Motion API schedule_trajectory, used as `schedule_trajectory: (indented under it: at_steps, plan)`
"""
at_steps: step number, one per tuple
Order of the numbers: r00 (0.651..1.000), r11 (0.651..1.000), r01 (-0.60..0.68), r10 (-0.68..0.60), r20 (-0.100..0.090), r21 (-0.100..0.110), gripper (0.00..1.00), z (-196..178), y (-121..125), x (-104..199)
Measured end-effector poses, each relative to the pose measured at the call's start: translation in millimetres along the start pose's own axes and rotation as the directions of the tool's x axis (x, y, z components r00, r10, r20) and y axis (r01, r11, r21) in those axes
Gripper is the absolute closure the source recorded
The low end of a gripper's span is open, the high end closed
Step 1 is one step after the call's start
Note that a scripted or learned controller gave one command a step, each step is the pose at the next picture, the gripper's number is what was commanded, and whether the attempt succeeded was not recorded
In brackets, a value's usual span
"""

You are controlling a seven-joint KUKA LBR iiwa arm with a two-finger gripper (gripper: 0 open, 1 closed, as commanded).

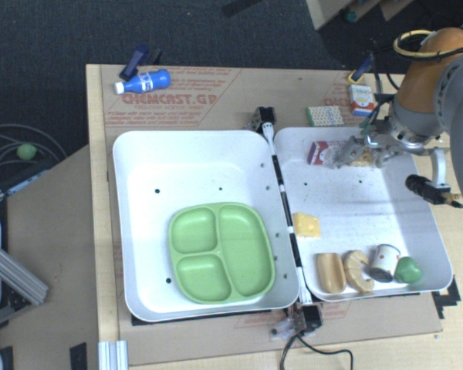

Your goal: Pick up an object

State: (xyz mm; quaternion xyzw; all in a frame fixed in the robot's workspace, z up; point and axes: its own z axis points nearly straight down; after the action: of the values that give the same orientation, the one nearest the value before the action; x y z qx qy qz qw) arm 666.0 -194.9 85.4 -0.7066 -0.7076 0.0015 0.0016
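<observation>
You can read red print, roughly "CHEMCAST GP", on the brown bench board (187, 95); its smaller lines stay illegible.

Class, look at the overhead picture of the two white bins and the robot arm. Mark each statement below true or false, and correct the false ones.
1. The green divided plate lies in the left bin. True.
2. The gripper is over the left bin. False: it is at the far end of the right bin, near a red and white packet.
3. The yellow block lies in the right bin close to the divide between the bins. True.
4. The blue and white bottle lies inside the right bin. False: it lies on the bench beyond the left bin.
5. The plate has three compartments. True.
</observation>
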Motion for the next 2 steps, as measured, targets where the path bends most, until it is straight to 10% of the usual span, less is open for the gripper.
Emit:
schedule_trajectory:
  at_steps: [2]
  plan:
    - [1.0,1.0,-0.001,0.001,-0.006,0.001,0.0,2,-188,-22]
